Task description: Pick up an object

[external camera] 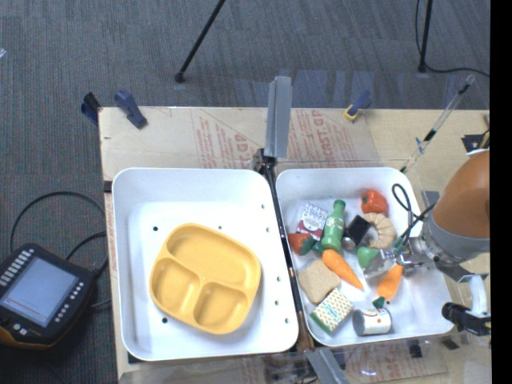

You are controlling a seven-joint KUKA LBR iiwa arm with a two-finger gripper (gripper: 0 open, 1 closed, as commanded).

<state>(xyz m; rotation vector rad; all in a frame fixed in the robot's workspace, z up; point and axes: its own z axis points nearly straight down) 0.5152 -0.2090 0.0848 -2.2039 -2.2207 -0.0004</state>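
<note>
1. Reaching in from the right edge, the grey arm with its orange band [474, 194] hangs over the right bin [416, 314], and the claw [406, 254] sits low among the items at that bin's right side.
2. Whether the claw is open or closed cannot be told; its tips are lost in clutter, and nothing can be seen held in it.
3. A small carrot [390, 282] lies just below the claw, close to or touching it; which one is unclear.
4. A larger carrot [342, 268] lies tilted near the bin's middle, beside a slice of bread [318, 281].
5. A green bottle [333, 225] lies over a red-and-white packet [313, 215], with a red pepper [374, 202] towards the bin's far side.
6. A green-patterned box [333, 311] and a small can [373, 321] rest near the bin's front wall.
7. The left bin [128, 214] holds a yellow divided plate [206, 277] with three compartments.
8. Both bins stand side by side on the desk [184, 138], touching along their inner walls.
9. A handheld control pendant [36, 294] lies on the floor left of the desk.
</note>
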